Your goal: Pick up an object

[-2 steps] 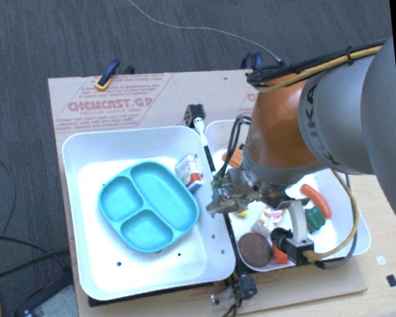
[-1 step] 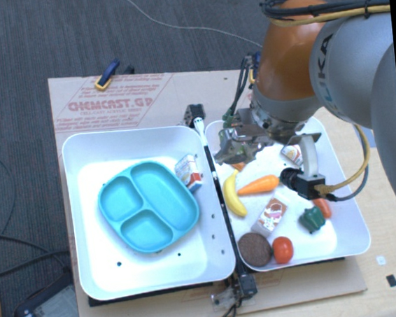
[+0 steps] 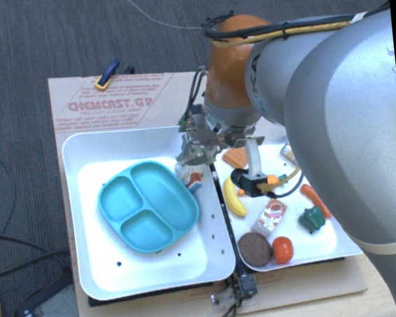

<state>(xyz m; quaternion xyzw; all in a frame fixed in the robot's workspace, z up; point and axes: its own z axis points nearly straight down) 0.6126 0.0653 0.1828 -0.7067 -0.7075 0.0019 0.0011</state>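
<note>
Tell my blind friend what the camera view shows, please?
A big grey robot arm reaches over two white bins. Its gripper is by a blue plate in the left bin; toy food, like a banana and tomato, fills the right bin.

Lit evenly and brightly from above, with no hard beam showing. Glaring mildly off the white walls of the left bin (image 3: pixel 76 202) and washing out detail there. Casting a soft, short shadow under the blue divided plate (image 3: pixel 149 206) toward the lower edge, and dimming the right bin (image 3: pixel 334 245) slightly beneath the grey arm (image 3: pixel 342 125). Blurring the arm's near surface, which is sitting close to the lens and out of focus. Rendering the dark carpet (image 3: pixel 13 75) grainy and flat. Holding sharpest around the printed cardboard (image 3: pixel 108 104). Softening small things in the right bin
</note>
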